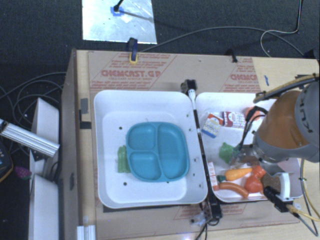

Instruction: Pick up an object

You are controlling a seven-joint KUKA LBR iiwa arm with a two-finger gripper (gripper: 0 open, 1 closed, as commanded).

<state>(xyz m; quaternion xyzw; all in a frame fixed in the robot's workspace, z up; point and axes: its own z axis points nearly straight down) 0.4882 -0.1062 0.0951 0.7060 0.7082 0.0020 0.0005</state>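
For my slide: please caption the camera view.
Arm over right bin of toys; blue tray in left bin.

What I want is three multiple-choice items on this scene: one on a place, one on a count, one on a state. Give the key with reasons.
1. The blue plate lies in:
A. the right bin
B. the left bin
C. the bare bench

2. The plate's compartments number:
A. two
B. five
C. three

3. The plate is:
A. flat, open side up
B. upside down
C. standing on edge

Key:
1. B: the blue plate rests on the floor of the left bin.
2. C: its ridges mark off two smaller sections and one larger.
3. A: the hollows of its compartments face the camera.
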